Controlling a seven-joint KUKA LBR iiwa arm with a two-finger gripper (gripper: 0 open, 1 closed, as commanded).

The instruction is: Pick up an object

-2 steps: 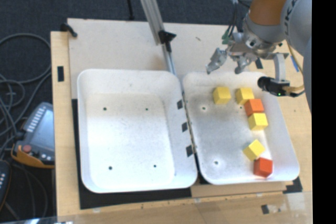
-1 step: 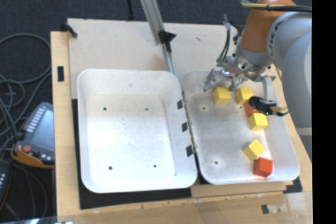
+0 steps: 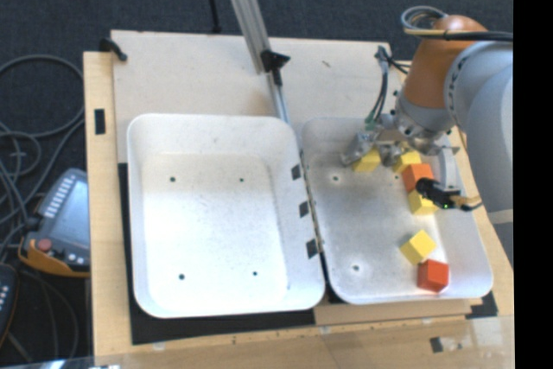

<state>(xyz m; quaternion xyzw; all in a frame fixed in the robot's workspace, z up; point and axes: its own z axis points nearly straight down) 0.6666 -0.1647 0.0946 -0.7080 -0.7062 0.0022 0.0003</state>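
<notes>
In the right bin [image 3: 363, 220], near its far edge, my gripper [image 3: 370, 156] hangs from the grey and orange arm. A small yellow block [image 3: 369, 162] sits between its fingers, and the fingers are shut on it. Just right of the gripper lie an orange block [image 3: 418, 174] and another yellow block [image 3: 422, 203]. Nearer the front right corner are a yellow cube [image 3: 418, 245] and an orange-red cube [image 3: 433, 275].
The left bin [image 3: 138, 143] stands beside the right one, their rims meeting at the middle. An aluminium post [image 3: 246, 4] rises at a slant behind the bins. Cables and a teach pendant [image 3: 60, 216] lie on the floor to the left.
</notes>
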